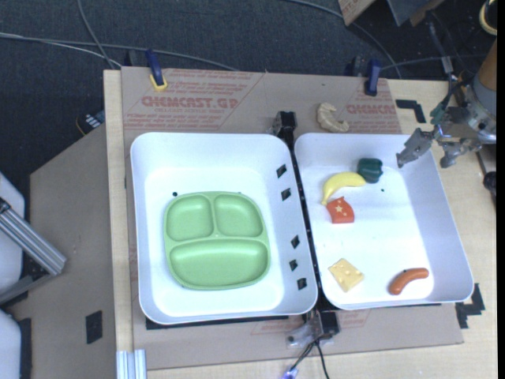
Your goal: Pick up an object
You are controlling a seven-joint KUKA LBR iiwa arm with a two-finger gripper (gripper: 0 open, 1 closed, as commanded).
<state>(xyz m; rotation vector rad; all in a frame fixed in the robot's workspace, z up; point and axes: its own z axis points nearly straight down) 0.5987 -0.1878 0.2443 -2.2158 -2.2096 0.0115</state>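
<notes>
Objects for picking all lie untouched in the right bin (450,235), so we judge nothing is picked yet and the whole grasp is left. Nearest us sit the sausage (408,279) and the cheese wedge (346,274), well apart from each other. Further back we see the red block (341,211) touching the banana (343,185), with the green pepper (369,168) just beside the banana's far end. The left bin (150,212) holds a green divided plate (216,239). Farthest off, our gripper (430,150) hovers at the right bin's far corner, its fingers (410,151) spread open and gripping nothing. A beige toy (332,118) lies on the board beyond the bins
</notes>
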